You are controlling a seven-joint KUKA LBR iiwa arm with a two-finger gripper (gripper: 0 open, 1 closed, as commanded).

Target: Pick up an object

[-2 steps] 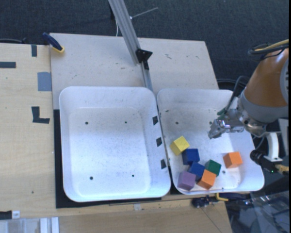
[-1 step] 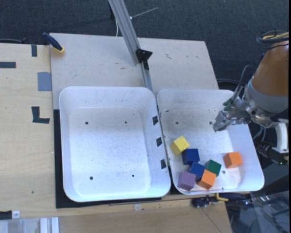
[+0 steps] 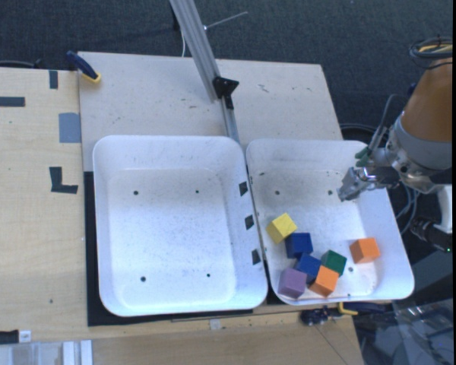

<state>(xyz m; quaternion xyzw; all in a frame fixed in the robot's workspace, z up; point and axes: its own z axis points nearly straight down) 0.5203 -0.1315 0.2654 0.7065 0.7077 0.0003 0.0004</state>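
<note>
Small coloured cube blocks are lying clustered in the near part of the right shallow white plastic bin [image 3: 289, 158]. A yellow cube [image 3: 283, 226] is sitting tilted at the top of the group, with a dark blue cube [image 3: 299, 244] touching it just below. A second blue cube [image 3: 309, 265] is lying under that one, beside a green cube [image 3: 334, 261]. A pale purple cube [image 3: 292, 282] and an orange cube [image 3: 326, 280] are sitting nearest the bin's front rim. Another orange cube [image 3: 364, 249] is resting a little apart, toward the right wall. The blocks look matte, with crisp edges. The left shallow white plastic bin [image 3: 167, 147] is sitting beside it on the light wooden desk [image 3: 152, 97]. The metallic tool [image 3: 352, 184] is hanging over the right bin's far right part, well apart from the cubes, gripping nothing; whether it is apart or together, I cannot tell.
</note>
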